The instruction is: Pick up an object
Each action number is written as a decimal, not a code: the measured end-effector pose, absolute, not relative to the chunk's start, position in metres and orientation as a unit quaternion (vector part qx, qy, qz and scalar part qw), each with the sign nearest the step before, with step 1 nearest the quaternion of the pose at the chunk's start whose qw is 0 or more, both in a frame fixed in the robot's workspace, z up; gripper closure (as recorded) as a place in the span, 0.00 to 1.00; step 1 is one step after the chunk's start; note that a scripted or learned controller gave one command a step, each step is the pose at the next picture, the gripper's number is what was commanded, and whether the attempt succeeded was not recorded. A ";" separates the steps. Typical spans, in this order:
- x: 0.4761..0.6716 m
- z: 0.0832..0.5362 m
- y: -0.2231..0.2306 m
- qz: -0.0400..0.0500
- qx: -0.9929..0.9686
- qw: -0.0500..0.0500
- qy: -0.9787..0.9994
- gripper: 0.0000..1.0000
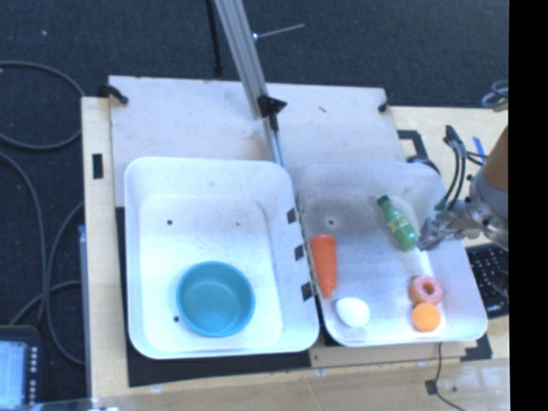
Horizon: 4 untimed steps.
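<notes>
Right-hand shallow white plastic bin (342, 197): the small green plastic bottle (397, 222) lies at its far right, long axis running far-left to near-right. My end effector (428, 236) sits just right of the bottle's near end; I cannot tell its grip state.

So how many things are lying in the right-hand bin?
5: green bottle at the back, orange stick left, white ball front, pink donut and orange ball front right.
</notes>
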<state>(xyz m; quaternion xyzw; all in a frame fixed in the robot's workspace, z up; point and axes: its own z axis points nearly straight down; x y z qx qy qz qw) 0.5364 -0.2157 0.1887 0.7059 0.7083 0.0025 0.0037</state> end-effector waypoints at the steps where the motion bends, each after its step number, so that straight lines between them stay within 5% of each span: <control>1: 0.542 0.256 -0.217 0.003 0.705 0.004 0.709 1.00; 2: 0.544 0.280 -0.218 0.002 0.704 0.002 0.710 1.00; 4: 0.564 0.254 -0.120 0.000 0.704 -0.001 0.710 1.00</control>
